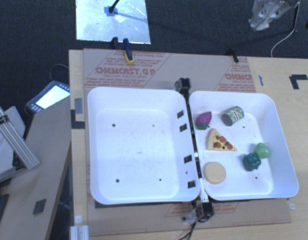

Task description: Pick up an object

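The right bin (pixel 281 149) holds several small items. A purple piece (pixel 203 119) and a small can with a green and red label (pixel 233 115) lie at its far side. A pizza slice (pixel 220 141) rests in the middle, and a tan round biscuit (pixel 214 172) sits near the front left. A light green ball (pixel 263 150) touches a dark green piece (pixel 251 161) on the right. My gripper (pixel 262 14) hangs high at the top right, beyond the bench's far edge and well away from all the items.
The left bin (pixel 101 104) stands beside the right one, with a row of black clips (pixel 186 134) along the divide. A shiny metal plate (pixel 112 14) lies on the dark floor at the back. A tablet (pixel 48 98) sits left of the bench.
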